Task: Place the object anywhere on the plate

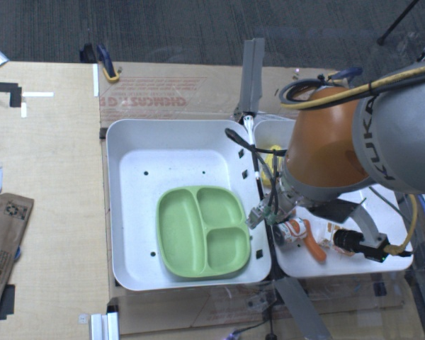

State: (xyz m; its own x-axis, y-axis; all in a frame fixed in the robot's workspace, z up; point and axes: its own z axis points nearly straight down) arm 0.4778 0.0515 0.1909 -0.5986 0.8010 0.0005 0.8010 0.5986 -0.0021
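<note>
The gripper (263, 217) hangs at the divider between the two bins, its state impossible to tell. The object, possibly the carrot (313, 245), lies in the right bin (382, 264). Secure it, then lift clear toward the plate (198, 229).

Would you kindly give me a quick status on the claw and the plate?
Claw at the divider between bins, grip unclear. Green plate in left bin, nothing on it. Orange item in right bin.
</note>
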